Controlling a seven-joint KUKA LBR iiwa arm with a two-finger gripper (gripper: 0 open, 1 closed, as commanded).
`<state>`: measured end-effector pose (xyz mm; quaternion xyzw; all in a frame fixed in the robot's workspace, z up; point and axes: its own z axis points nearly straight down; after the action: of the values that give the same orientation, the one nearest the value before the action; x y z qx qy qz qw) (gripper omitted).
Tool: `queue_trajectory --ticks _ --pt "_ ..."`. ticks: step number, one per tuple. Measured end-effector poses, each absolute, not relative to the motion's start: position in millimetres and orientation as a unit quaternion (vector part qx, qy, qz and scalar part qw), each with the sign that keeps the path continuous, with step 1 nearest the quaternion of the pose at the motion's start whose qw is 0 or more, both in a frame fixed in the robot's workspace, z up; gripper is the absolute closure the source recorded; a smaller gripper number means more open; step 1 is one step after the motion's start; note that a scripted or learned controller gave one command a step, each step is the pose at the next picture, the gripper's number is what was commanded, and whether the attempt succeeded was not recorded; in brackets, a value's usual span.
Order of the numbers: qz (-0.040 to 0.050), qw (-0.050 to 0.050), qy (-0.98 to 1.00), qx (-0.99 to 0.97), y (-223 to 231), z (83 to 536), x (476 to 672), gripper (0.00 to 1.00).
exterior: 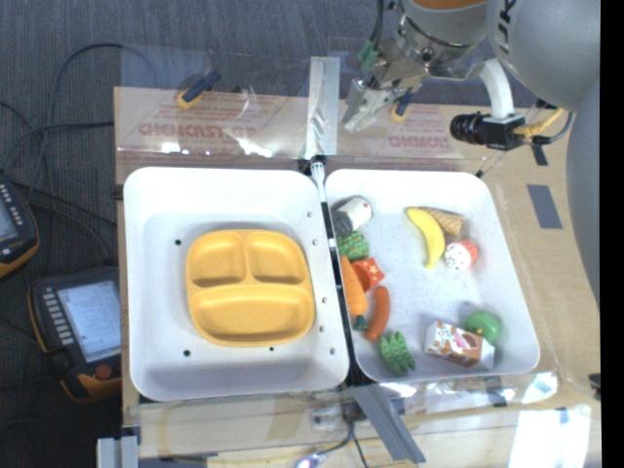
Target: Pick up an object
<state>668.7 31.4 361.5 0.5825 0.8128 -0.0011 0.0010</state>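
Hovering two-finger gripper (374, 100), fingers slightly apart, nothing between them. Curved yellow plastic banana (426, 234) below it: light, stiff, slick; pinch mid-body across the narrow width.

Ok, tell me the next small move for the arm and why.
Probably bring the gripper toward the camera and down over the right bin. It hangs above the cardboard behind both bins with nothing between its fingers, while the toys all lie in that bin. The banana looks like an easy first target, since it lies in open space apart from the crowded items by the divider.
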Motion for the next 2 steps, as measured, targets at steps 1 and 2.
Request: queue_trajectory --ticks 1,2 --pt "-0.0021 0.0 0.845 0.534 48.3 297.6 668.0 1.0" --pt "-0.0031 0.001 0.846 0.534 48.2 307.3 668.9 1.0"
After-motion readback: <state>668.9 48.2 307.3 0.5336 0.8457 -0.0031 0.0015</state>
